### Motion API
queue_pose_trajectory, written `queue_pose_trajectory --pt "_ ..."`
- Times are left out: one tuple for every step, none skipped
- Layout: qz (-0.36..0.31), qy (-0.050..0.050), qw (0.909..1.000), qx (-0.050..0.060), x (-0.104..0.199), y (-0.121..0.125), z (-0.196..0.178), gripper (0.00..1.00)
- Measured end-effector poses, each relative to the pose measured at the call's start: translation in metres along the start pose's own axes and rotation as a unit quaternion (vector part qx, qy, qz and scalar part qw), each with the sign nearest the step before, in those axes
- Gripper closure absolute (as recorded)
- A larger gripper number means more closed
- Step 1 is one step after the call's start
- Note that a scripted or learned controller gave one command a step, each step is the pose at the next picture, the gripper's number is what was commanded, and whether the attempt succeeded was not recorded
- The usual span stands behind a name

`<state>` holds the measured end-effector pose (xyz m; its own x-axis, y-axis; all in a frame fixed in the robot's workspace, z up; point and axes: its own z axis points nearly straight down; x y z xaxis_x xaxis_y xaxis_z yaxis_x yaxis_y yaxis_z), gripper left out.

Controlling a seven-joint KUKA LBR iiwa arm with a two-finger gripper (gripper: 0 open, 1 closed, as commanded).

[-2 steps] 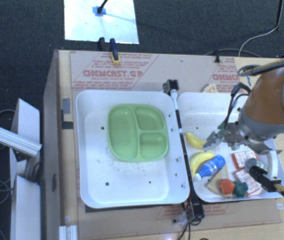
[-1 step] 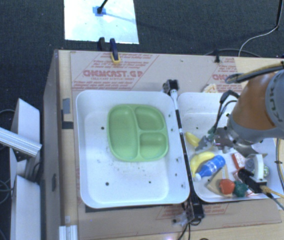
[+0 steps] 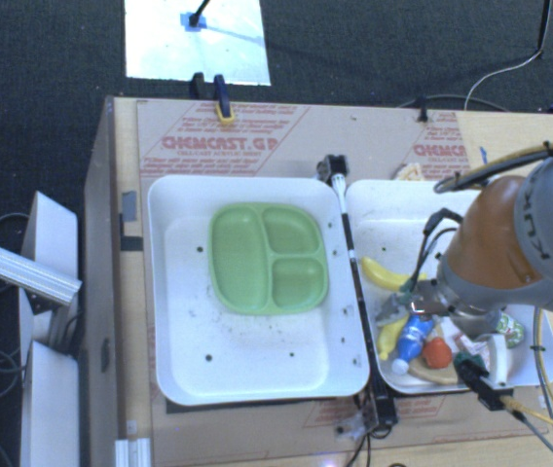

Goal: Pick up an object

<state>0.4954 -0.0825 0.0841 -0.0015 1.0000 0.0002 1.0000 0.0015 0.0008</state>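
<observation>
Bright, even light — soft focus, faint shadows.

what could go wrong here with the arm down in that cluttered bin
The objects lie bunched together: the blue bottle, the orange ball and the banana sit close, so the gripper may nudge a neighbour or catch two at once. The pile also hugs the bin wall, leaving little room to close.

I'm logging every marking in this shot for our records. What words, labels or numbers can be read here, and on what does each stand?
"CHEMCAST GP": red print on the brown board behind the left bin.
The same red print at the board's right, cut short; the letters are too blurred to read.
Small red lines around both: too small to read.
</observation>
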Motion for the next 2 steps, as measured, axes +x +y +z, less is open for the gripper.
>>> queue_pose_trajectory --pt "-0.001 0.0 1.0 -0.002 0.0 0.002 -0.011 1.0" --pt "-0.001 0.0 1.0 -0.002 0.058 0.063 -0.101 1.0"
